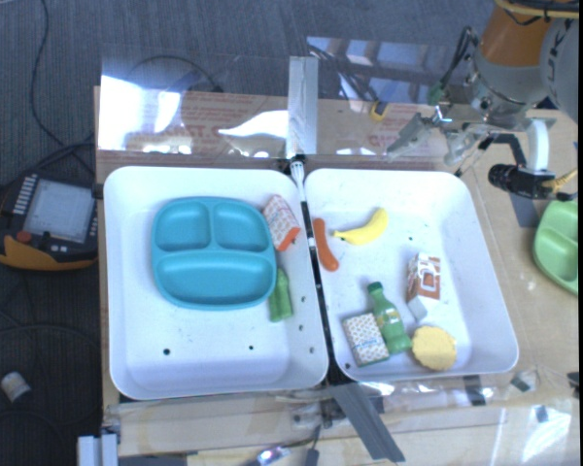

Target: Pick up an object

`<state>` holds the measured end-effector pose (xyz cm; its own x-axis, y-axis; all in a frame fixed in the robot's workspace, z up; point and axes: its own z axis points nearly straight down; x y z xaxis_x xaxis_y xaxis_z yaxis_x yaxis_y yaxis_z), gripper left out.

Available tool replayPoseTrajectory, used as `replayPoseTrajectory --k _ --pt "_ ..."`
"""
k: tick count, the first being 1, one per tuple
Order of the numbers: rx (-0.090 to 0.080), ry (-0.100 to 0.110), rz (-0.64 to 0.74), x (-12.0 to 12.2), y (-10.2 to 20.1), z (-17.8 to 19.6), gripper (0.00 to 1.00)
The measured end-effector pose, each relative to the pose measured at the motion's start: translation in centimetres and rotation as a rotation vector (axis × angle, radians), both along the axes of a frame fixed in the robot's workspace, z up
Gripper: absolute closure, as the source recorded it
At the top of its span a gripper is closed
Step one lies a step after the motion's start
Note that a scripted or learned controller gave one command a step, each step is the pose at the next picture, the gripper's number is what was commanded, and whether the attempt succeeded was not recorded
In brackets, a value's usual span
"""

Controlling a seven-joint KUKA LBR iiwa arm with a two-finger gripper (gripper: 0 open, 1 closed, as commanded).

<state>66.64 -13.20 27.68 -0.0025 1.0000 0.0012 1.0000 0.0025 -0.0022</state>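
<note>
- My arm (525, 27), grey with an orange band, comes in at the top right corner, above the far edge of the right bin (476, 260).
- My hand (447, 134) hangs over the table just past that bin's back rim, clear of everything inside it. It looks tangled with cables and brackets, and I cannot tell whether it is apart or together. Nothing shows in its grip.
- Two shallow white bins sit side by side, their inner walls touching down the middle.
- The left bin (136, 348) holds a blue divided plate (214, 252) with three compartments, lying flat toward the back.
- A small printed packet (281, 219) lies at the plate's right edge, with a bit of orange peeking out beside it.
- A green item (280, 295) lies just below that, against the plate's lower right corner.
- In the right bin, an orange-red sausage shape (323, 245) lies close to the left wall.
- A yellow banana (362, 228) lies just right of it, near the back.
- A small red and white carton (424, 278) sits on the right side.
- A green bottle (388, 317) lies near the front, cap pointing toward the back.
- A patterned packet (365, 338) touches the bottle's left side.
- A round yellow object (433, 348) sits just right of the bottle, near the front corner.
- A light green object (564, 241) rests on the table at the far right.
</note>
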Motion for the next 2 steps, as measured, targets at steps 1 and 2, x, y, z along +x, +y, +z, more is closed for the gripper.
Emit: replayPoseTrajectory --k 1,2 --pt "-0.001 0.002 0.038 -5.6 0.7 -11.2 0.00" --pt "-0.004 -0.013 0.148 -2.2 2.0 -18.8 0.00"
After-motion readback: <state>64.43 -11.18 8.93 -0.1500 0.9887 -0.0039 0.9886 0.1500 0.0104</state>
